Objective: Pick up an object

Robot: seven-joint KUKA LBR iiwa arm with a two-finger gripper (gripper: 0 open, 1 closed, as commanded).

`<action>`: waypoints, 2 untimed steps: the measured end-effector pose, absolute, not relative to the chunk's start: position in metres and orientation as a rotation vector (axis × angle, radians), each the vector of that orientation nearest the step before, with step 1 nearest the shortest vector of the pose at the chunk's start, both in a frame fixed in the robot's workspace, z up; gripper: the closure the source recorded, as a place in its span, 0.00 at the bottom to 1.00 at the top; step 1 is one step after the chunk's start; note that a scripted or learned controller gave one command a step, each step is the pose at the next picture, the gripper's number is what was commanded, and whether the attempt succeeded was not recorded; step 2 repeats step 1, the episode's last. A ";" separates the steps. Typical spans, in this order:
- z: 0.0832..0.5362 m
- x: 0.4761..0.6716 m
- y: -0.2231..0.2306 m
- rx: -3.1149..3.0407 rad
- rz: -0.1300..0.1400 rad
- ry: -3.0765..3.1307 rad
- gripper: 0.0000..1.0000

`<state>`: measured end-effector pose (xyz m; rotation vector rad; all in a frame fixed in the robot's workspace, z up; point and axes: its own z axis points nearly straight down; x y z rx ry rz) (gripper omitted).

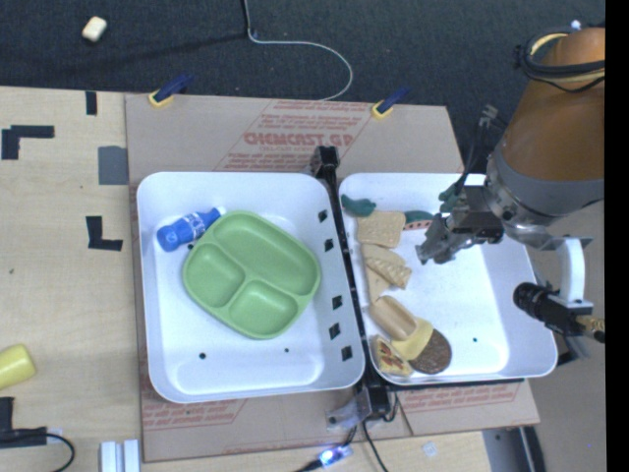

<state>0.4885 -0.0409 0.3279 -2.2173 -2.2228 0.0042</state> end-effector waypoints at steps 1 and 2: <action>0.349 0.484 0.031 -2.211 -0.002 -2.231 1.00; 0.349 0.484 0.031 -2.211 -0.002 -2.231 1.00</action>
